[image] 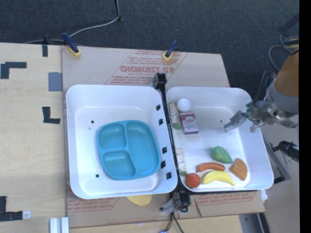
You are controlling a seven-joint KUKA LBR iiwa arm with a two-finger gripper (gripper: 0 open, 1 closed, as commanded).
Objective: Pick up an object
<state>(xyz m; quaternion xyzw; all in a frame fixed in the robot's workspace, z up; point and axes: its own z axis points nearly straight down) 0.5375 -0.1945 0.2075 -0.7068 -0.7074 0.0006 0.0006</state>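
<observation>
A single fixed camera is looking down on the bench (29, 130) from above, tilting at a slant and standing far enough back to be taking in both white bins whole. The left bin (77, 98) is sitting at the middle of its frame, the right bin (233, 95) beside it, and dark floor (194, 13) is showing at the far side.
</observation>
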